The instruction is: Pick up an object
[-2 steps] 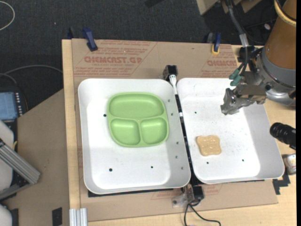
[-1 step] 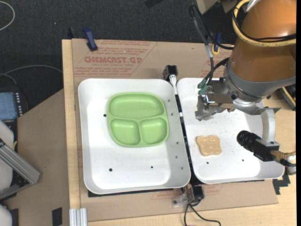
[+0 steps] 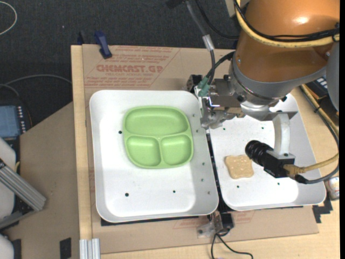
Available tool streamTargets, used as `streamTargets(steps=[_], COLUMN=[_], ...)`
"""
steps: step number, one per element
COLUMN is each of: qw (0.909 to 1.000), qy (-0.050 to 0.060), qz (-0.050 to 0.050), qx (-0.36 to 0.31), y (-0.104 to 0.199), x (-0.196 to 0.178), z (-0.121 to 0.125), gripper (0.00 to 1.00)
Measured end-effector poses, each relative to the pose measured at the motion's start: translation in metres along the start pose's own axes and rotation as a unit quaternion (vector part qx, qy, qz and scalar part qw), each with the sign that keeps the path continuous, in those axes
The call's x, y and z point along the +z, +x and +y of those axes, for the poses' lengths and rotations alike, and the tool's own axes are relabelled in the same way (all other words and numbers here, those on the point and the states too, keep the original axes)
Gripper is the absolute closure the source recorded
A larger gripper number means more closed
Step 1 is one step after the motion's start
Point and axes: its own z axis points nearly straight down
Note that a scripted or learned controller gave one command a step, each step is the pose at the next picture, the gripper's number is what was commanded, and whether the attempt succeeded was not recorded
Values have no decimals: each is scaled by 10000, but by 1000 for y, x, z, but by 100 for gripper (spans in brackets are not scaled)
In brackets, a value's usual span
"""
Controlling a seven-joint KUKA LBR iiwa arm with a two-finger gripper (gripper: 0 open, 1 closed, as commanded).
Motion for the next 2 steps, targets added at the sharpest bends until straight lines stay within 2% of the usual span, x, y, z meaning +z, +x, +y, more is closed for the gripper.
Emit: streamTargets(steps=[1,2], qw=[10000,10000], qy=[8,10], qz=[2,-20], qx=[-8,70], y=[76,10], x=[-19,-27], z=[0,1], gripper=[100,100])
